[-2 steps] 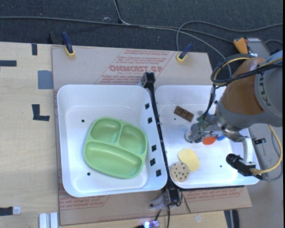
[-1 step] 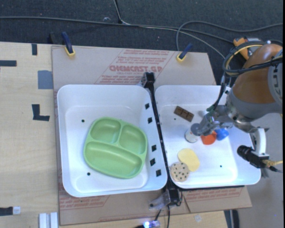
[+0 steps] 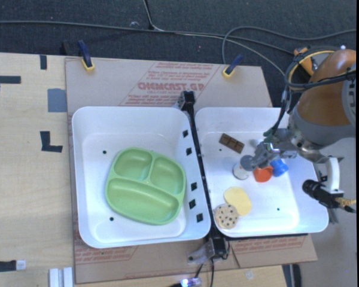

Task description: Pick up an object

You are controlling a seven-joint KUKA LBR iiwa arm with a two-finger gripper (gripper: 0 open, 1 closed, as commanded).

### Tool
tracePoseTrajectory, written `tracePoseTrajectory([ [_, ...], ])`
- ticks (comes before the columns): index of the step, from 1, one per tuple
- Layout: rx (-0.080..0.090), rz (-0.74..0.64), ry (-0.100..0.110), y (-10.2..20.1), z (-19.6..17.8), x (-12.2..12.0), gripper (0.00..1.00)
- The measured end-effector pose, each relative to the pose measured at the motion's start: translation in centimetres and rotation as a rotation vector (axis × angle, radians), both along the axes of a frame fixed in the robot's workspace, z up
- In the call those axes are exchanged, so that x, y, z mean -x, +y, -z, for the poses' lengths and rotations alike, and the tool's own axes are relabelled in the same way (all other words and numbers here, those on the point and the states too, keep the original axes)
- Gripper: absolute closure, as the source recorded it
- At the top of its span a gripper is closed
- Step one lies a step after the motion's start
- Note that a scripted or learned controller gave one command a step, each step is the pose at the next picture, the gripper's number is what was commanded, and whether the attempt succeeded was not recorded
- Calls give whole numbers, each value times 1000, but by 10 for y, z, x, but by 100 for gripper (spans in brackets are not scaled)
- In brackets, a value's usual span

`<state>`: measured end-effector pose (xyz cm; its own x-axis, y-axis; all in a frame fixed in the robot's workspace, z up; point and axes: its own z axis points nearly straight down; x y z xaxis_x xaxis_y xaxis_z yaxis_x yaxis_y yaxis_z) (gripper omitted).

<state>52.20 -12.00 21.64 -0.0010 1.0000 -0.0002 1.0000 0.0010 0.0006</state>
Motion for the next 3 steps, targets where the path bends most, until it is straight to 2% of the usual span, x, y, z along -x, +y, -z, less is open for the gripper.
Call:
tracePoseTrajectory([
  [3, -2, -7, 2, 156, -21, 16, 100],
])
